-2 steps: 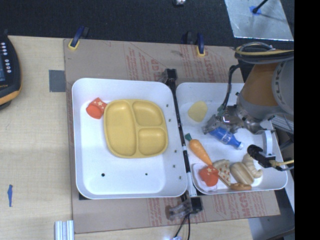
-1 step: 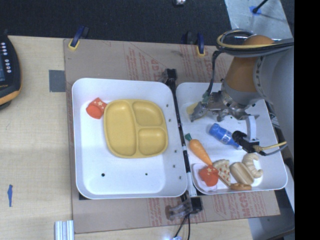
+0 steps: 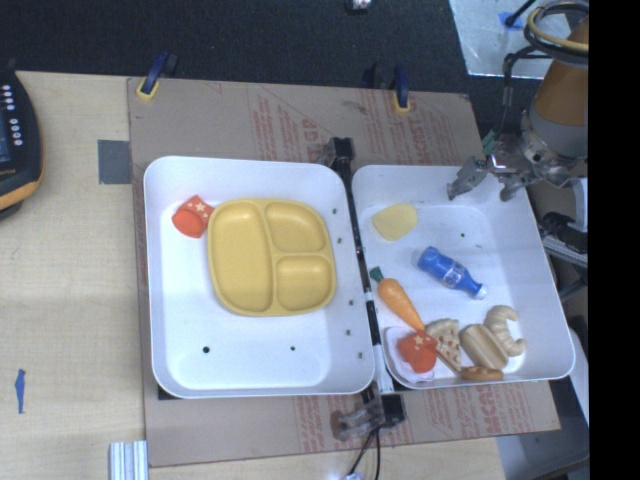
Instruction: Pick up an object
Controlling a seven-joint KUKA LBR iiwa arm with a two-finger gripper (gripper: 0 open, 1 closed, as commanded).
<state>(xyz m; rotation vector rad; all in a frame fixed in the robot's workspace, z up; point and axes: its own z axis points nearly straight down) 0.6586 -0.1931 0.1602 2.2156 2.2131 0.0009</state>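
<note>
Nearest us, the small blue plastic bottle (image 3: pixel 449 271) lies below-left of our spread, empty tool (image 3: pixel 490 180), long axis slanting.

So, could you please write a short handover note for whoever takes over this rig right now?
Hand: open, holding nothing, above the right bin's far right corner.
Right bin: pale yellow piece, blue bottle, carrot, and a cluster of toy food at the near edge.
Left bin: yellow divided tray, red piece beside it.
Done: nothing picked yet.
Left: descend on one object, close, lift.
</note>
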